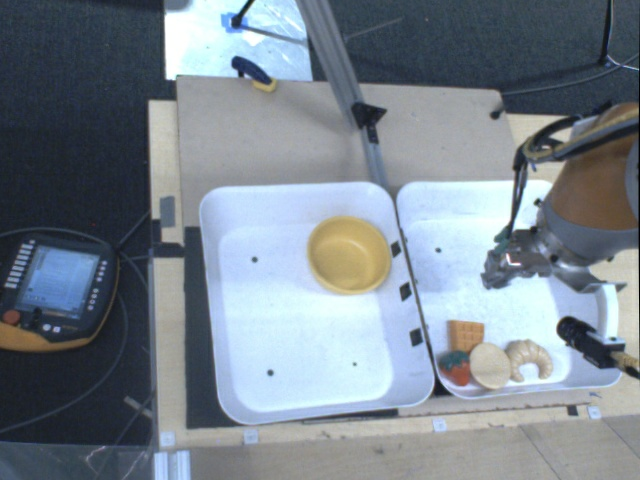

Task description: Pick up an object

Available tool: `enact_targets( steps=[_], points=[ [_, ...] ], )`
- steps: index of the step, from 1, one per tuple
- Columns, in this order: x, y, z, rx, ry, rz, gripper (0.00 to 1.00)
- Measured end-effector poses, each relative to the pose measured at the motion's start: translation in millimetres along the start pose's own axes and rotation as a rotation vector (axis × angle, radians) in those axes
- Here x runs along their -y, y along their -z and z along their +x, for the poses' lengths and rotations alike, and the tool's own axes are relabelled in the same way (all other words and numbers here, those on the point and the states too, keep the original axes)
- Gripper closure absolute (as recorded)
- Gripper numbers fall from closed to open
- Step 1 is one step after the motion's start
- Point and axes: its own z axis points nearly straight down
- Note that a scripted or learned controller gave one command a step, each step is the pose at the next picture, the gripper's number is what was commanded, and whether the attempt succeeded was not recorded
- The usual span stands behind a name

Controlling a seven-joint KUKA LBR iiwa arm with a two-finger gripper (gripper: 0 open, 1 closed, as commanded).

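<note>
The gripper (500,271) hung over the right bin (440,218) at the frame's right (I couldn't tell its state), above the croissant (531,358) at lower right.

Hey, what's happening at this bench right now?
A grey and orange robot arm reaches in from the right, its claw over the right bin, above a cluster of toy foods at that bin's near edge: a cracker, a round biscuit and a croissant. A yellow bowl sits in the left bin.
</note>
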Motion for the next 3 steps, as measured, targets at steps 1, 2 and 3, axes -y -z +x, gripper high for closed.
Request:
enact_targets(
  steps=[1, 2, 3],
  points=[
    [-26, 13, 53, -0.001, 0.005, 0.003, 1.0],
    [-46, 27, 96, -0.001, 0.003, 0.004, 1.0],
    [-70, 38, 147, -0.002, 0.004, 0.004, 1.0]
  ],
)
